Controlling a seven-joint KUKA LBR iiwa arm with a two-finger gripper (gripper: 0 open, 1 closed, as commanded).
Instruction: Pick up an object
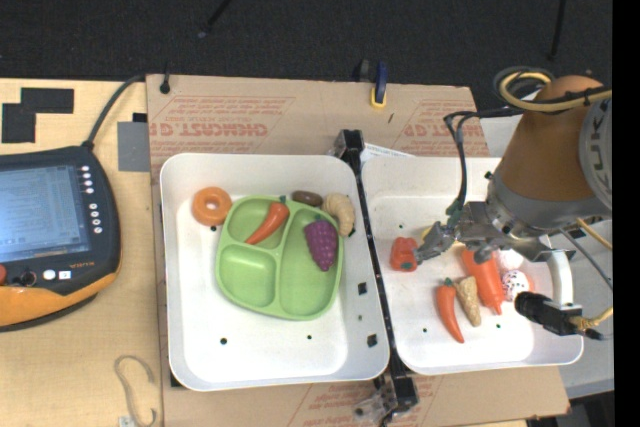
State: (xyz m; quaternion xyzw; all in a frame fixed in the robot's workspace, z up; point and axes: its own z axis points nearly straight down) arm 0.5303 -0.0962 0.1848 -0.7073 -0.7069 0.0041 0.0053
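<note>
In the right bin (pixel 420 355) lie a small red pepper (pixel 403 253), two orange carrots (pixel 449 310) (pixel 487 280), a beige root-like piece (pixel 468 300) and a white ball with red spots (pixel 513 285). My gripper (pixel 438 241) hangs low over this bin, just right of the red pepper and left of the upper carrot. Nothing shows held in it. The grey arm with its orange band (pixel 548 150) covers the bin's far right part.
The left bin (pixel 190 335) holds a green divided plate (pixel 250 275) with an orange chili (pixel 267 223) and purple grapes (pixel 321 243). An orange ring (pixel 211 205), a brown piece (pixel 307 199) and a beige piece (pixel 341 211) lie beside it. A tablet pendant (pixel 50 225) sits far left.
</note>
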